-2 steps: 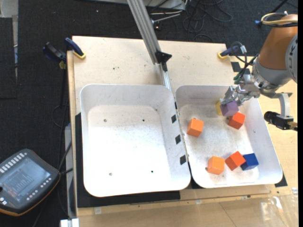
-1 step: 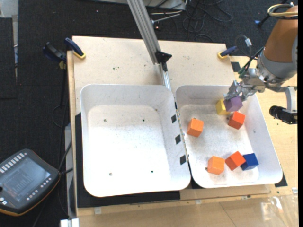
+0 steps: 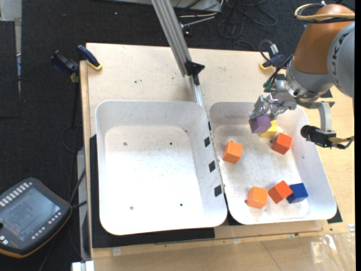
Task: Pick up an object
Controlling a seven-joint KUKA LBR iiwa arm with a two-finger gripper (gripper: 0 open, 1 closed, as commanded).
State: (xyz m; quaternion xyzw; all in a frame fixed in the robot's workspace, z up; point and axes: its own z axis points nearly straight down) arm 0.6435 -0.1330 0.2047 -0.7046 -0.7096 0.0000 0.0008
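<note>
The bench (image 3: 141, 72) is a pale, flat board, lightly scuffed and speckled, with clamps at its far corners. On it two shallow white bins are set side by side, both of smooth moulded plastic with rounded corners and raised rims. The left bin (image 3: 113, 114) shows small dark specks on its floor. The right bin (image 3: 324, 199) holds all the blocks that are seen.

The arm (image 3: 324, 47) is seen entering from the right, with a glossy orange band over a grey casing and loose cabling near the wrist. The gripper (image 3: 264, 113) is placed over the far part of the right bin. A purple block (image 3: 260, 123) is seen directly at its fingertips and appears raised off the bin floor, so it is judged to be pinched between the fingers. The grasp is therefore judged made and the lift begun; what is left is clearing the bin and keeping the hold.

The blocks are small, matte, sharp-edged cubes, judged rigid and light. A yellow block (image 3: 273, 130) lies just beside and partly behind the purple one. An orange-red block (image 3: 281, 143) lies near it. An orange block (image 3: 232, 151) lies apart towards the bin's left wall. At the near end an orange block (image 3: 257, 197), a red-orange block (image 3: 278, 191) and a blue block (image 3: 298, 192) are clustered, the last two touching.
</note>
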